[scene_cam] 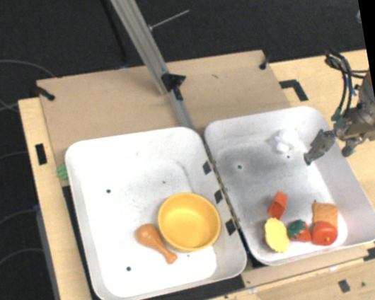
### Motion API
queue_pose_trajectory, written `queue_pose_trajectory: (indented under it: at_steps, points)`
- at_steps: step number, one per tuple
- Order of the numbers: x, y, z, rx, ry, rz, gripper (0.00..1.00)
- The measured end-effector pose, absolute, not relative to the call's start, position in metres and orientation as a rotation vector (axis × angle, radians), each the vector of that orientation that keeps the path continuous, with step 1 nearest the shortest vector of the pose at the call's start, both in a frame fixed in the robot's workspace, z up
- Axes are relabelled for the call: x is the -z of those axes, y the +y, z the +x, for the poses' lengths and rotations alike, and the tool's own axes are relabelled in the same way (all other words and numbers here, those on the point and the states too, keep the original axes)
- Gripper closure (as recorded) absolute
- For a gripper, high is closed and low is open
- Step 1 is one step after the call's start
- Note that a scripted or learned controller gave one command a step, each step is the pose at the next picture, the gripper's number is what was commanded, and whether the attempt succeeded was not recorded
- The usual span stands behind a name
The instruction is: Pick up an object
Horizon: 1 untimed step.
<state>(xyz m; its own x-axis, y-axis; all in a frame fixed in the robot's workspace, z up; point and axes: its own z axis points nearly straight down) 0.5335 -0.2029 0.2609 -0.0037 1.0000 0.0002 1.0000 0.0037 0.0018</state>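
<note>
1. Gripper (332, 144) at the right bin's (242, 136) far right rim, reaching in from the right; two dark fingers visible, spread apart with nothing between them, so open and empty.
2. Candidate things clustered in the near right corner of that bin: small red block (277, 204); yellow lemon-shaped toy (276, 235); red tomato toy (323, 232) with a green piece (298, 227) just beside it; tan bread-like piece (324, 213) touching the tomato from behind.
3. Likely handling, judged from looks: small plastic play food, light and stiff, smooth and rather slippery; rounded forms such as the lemon and tomato apt to squirt out of a pinch unless taken across the widest middle.
4. Easiest hold probably the red block: standing a little apart from the rest, flat sides suiting two fingers; best taken across its short width from above.
5. Crowding: lemon, green piece, tomato and bread piece touching or nearly so, leaving little room for fingers to slip between; bin wall close behind the tomato and bread piece.
6. Elsewhere: yellow bowl (189, 221) in the left bin (104, 167), with a tan drumstick toy (155, 242) touching its left side; well apart from the gripper; metal pole (143, 42) beyond the bins, out of the way.
</note>
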Motion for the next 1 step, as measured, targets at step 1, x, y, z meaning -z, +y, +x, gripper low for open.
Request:
queue_pose_trajectory:
  at_steps: [1]
  points:
    - [-0.2609, -0.2028, 0.5335, -0.003, 2.224, 2.217, 0.00]
